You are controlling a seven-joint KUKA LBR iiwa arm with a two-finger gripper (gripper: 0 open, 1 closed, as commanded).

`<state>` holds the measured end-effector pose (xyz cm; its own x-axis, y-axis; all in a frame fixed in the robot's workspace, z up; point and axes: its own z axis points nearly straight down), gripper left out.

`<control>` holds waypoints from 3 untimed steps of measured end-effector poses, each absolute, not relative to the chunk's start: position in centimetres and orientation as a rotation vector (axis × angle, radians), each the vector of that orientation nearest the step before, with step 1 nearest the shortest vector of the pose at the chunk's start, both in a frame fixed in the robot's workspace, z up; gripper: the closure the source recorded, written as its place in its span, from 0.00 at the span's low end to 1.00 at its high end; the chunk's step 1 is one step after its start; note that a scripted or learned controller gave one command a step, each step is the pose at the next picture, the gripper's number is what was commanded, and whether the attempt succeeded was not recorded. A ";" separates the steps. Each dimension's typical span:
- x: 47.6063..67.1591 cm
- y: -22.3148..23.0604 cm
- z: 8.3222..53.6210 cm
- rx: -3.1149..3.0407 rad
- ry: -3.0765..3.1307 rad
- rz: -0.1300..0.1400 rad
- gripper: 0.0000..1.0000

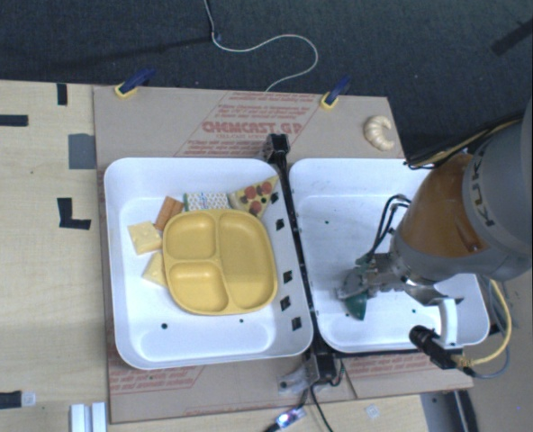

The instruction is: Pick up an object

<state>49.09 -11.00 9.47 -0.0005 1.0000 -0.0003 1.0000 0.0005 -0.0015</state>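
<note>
Two bins sit side by side on the worktop (32, 259). In the left bin (122, 322) a divided plate (220, 261) lies over flat pieces (145, 238). In the right bin (329, 331) the gripper (358, 288) hangs just above a small object (356, 307).

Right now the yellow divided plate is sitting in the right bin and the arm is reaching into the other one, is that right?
Not quite. The yellow divided plate sits in the left bin, not the right. The arm reaches into the other one, the right bin, as the camera view shows.
</note>
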 end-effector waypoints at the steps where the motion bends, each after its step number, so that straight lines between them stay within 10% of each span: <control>1: 48.6 -10.9 13.7 -2.219 -2.221 0.000 1.00; 3: 48.1 -10.6 22.7 -2.220 -2.225 -0.003 1.00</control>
